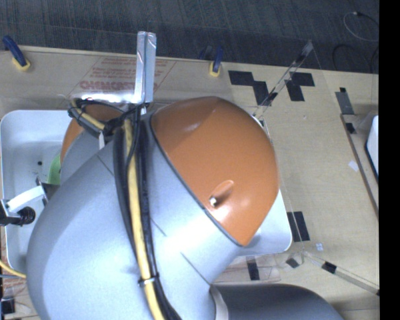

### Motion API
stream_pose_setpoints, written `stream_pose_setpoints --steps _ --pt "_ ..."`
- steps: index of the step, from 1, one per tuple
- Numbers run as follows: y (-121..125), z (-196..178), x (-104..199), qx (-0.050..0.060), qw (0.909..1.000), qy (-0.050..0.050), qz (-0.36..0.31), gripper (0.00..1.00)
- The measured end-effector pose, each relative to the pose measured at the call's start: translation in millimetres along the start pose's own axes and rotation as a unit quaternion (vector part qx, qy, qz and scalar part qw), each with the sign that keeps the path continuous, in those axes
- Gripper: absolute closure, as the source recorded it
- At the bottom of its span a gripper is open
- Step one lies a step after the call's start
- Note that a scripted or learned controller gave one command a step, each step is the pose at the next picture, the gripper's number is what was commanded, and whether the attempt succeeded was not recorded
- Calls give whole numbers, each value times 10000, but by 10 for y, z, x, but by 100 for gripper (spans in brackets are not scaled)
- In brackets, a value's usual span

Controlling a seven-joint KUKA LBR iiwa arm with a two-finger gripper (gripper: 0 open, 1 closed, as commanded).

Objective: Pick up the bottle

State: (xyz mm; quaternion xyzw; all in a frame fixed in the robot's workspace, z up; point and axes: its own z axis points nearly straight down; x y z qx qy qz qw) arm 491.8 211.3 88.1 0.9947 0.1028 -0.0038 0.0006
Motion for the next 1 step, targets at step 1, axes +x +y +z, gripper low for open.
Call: stream_pose_setpoints --steps 1 --pt "215 -251 1355 1 10000 -4 -11 0"
